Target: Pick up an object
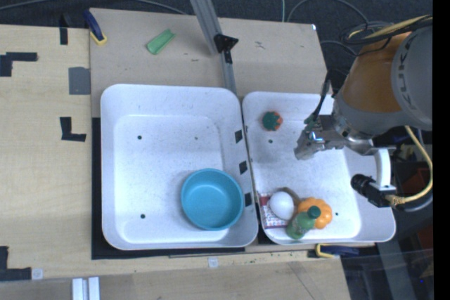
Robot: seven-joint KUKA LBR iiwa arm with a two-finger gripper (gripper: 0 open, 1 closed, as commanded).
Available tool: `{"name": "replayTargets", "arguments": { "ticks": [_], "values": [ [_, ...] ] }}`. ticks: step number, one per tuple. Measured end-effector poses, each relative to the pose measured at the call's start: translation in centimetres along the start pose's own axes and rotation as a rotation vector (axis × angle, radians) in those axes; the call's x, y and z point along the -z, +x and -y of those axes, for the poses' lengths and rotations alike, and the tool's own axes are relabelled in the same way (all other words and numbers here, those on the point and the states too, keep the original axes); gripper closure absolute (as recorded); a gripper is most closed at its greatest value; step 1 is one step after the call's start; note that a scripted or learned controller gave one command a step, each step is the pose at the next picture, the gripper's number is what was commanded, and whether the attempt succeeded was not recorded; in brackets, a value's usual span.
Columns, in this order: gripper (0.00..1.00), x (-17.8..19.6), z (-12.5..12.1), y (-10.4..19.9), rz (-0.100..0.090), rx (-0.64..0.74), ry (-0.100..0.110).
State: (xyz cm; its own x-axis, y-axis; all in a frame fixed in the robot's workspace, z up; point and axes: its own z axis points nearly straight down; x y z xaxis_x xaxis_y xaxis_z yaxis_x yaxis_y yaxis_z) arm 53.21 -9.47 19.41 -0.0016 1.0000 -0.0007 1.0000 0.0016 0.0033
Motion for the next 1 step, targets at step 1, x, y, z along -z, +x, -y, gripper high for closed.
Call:
{"name": "replayTargets", "arguments": {
  "ticks": [1],
  "values": [
    [1.00,-0.04,-1.57,5.07,-0.003,0.005,0.005]
  ]
}}
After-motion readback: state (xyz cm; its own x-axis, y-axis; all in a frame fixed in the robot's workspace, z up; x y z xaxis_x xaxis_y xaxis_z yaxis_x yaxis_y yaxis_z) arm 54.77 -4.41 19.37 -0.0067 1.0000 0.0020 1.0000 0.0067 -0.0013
